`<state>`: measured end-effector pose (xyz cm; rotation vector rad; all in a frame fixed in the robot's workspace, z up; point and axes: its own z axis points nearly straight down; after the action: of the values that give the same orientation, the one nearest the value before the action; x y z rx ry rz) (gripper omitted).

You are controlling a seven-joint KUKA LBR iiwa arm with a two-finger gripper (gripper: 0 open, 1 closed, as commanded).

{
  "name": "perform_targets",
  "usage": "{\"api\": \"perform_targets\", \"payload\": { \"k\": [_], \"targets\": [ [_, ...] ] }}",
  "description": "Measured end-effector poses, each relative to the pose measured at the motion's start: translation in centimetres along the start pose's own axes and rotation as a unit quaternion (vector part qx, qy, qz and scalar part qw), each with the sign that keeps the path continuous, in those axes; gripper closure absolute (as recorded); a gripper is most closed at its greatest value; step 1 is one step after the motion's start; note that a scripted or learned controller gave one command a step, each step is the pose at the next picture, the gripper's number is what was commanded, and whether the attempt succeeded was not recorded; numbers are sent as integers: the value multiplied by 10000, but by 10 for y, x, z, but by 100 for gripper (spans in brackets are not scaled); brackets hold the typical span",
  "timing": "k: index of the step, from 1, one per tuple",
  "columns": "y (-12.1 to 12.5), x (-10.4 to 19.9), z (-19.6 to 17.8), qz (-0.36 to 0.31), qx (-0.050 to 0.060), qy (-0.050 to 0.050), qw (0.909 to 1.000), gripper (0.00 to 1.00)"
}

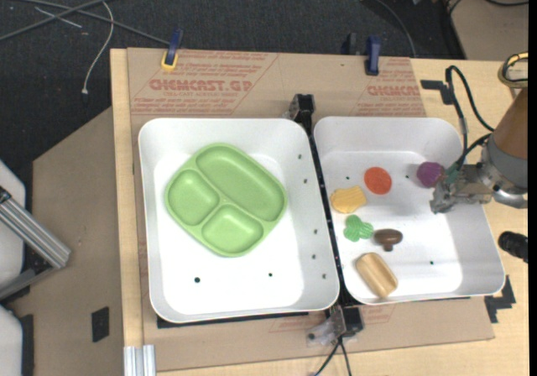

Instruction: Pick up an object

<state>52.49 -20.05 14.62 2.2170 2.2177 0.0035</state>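
Note:
The right white bin (470, 269) holds several small toy foods: a purple piece (430, 172), an orange-red round piece (377, 180), a yellow piece (348, 199), a green piece (358, 229), a brown piece (388, 238) and a tan bread-like roll (377, 274). My gripper (446, 195) hangs over the right side of that bin, just right of and below the purple piece. Nothing shows between its fingers. The arm comes in from the right edge.
The left white bin (168, 282) carries a green three-compartment plate (225, 198). A black divider clamp (302, 106) sits between the bins at the back. Blue clamps (372, 55) hold the cardboard base. Cables run near the arm at the right.

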Motion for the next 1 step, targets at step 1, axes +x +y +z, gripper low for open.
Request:
{"api": "perform_targets", "payload": {
  "k": [1],
  "targets": [
    [4, -7, -46, 0, -1, 0, 10000, 100]
  ]
}}
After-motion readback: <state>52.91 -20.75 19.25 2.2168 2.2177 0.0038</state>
